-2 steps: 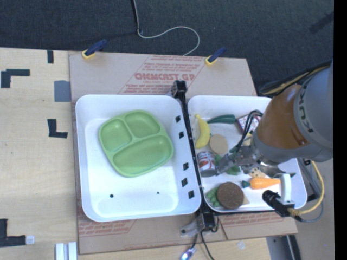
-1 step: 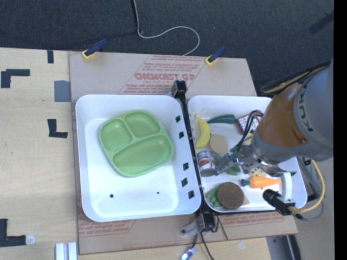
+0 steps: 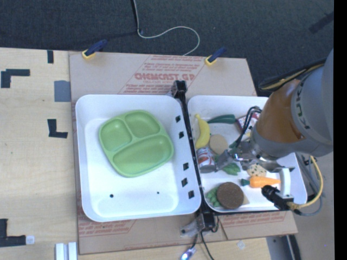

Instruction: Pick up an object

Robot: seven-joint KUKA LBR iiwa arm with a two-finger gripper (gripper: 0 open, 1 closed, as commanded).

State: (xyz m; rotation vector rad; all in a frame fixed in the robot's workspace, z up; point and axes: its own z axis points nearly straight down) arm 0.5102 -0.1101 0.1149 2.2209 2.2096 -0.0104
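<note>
Arm (image 3: 295, 118) at right of frame covers the middle and right part of the right bin (image 3: 217, 100); whatever lies beneath is hidden. Gripper (image 3: 225, 160) seen from above against clutter; finger spacing unreadable. Green item (image 3: 222, 119) at bin's top runs under the arm, its right end hidden. Small can (image 3: 204, 157) beside the divider: label too small to read. Dark green piece (image 3: 212, 198) at lower centre partly under brown disc (image 3: 230, 194); identity unclear.

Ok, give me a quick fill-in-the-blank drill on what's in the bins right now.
1. The green divided plate lies in the ____ bin.
2. The banana lies in the ____ bin.
3. The banana's colour is ____.
4. The gripper is over the ____ bin.

Missing words: left; right; yellow; right
</note>
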